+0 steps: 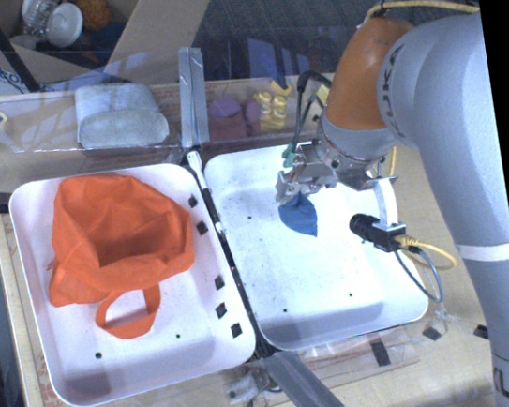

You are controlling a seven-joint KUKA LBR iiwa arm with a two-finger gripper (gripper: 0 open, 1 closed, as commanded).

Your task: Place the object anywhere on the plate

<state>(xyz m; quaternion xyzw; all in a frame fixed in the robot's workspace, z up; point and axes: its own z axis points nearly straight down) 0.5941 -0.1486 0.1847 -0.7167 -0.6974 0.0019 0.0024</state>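
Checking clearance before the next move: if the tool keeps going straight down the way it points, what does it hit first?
Most likely the blue object hanging right under the tool, then the right bin floor beneath it; depth is hard to judge from above.

tool (301, 184): fingers indistinct | blue object (301, 217): top hidden by tool | arm (455, 120): cut off right

You are looking at two bins sitting side by side on the bench. A bag (113, 243) is lying in the left bin (61, 369). In the right bin (347, 312), a small object (301, 217) is hanging toward the back, directly under the gripper (301, 181), with the arm (425, 77) reaching in from the right.
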